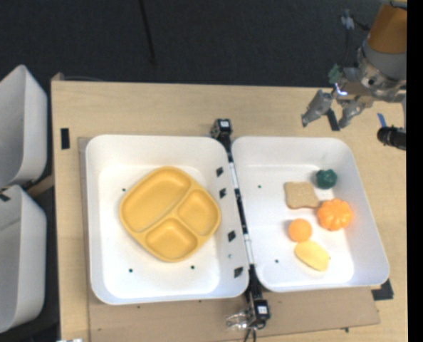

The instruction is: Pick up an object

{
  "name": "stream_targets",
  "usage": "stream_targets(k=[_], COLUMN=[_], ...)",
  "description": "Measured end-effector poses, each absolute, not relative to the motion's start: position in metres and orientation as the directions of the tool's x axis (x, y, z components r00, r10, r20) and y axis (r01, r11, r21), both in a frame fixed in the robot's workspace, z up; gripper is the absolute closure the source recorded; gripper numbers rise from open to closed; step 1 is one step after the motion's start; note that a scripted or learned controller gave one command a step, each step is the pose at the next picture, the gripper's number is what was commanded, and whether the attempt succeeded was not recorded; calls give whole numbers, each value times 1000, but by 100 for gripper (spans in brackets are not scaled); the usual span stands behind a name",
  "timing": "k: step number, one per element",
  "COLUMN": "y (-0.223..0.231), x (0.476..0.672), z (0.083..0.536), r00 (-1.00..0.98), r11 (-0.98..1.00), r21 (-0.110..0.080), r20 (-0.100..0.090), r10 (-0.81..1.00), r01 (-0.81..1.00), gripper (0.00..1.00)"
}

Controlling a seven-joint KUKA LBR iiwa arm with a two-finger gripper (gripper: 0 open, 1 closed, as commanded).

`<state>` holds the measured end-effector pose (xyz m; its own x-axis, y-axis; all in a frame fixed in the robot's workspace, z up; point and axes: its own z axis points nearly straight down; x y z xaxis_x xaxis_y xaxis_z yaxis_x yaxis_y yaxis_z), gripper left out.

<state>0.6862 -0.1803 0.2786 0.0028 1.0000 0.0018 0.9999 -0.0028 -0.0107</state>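
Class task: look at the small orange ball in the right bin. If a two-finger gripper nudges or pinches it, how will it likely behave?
The ball looks round, so a nudge would probably roll it toward the toast or lemon. Its smooth curved surface may slip from the gripper. It seems small and light.

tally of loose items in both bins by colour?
Yellow: 2, the divided plate in the left bin and a yellow piece in the right bin
Orange: 2, a small ball and a pumpkin-like piece
Tan: 1, a toast-like slice
Dark green: 1, a small lump
Total: 6
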Motion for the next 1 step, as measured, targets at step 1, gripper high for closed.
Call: stream_targets(k=[1], y=[-180], x=[688], z=[287], r00=[0], r11=[0], r21=[2], r20=[-1], r10=[1000], r01=[1000], gripper=[0])
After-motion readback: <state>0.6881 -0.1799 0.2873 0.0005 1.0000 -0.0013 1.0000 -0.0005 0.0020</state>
